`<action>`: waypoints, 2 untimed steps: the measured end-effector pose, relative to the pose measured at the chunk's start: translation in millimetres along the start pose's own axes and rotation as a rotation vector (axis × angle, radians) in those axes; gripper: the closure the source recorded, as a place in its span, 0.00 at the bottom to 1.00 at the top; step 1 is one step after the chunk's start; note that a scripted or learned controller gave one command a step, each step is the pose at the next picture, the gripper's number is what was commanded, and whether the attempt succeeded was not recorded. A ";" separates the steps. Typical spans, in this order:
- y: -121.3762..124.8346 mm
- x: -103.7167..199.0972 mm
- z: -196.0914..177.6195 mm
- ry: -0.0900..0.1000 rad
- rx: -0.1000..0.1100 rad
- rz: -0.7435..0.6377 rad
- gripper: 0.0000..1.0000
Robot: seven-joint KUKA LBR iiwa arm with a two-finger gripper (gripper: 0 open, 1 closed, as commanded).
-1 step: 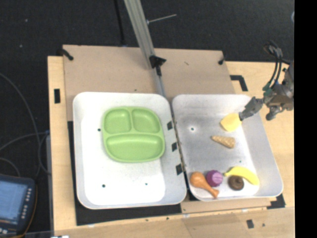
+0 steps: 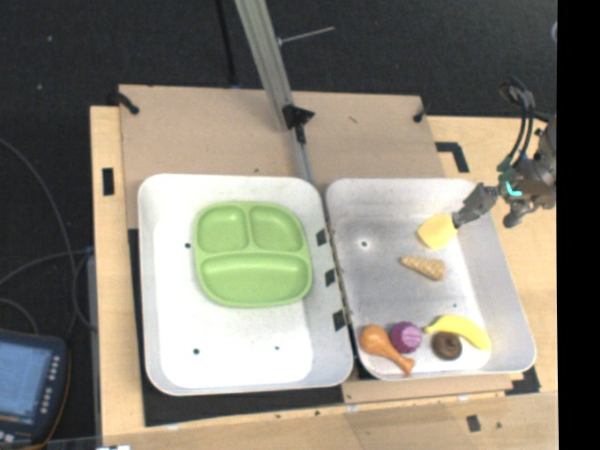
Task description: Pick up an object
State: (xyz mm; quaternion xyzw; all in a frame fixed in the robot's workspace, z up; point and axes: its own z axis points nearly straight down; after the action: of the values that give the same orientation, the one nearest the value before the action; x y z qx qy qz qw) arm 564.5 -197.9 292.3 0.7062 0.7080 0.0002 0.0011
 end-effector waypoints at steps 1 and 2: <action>0.2 -11.1 55.7 0.000 0.006 0.003 0.00; 0.3 -12.4 98.0 0.000 0.005 0.004 0.00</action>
State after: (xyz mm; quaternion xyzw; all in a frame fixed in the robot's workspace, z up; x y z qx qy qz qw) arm 565.0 -210.4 194.3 0.7075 0.7067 -0.0015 -0.0006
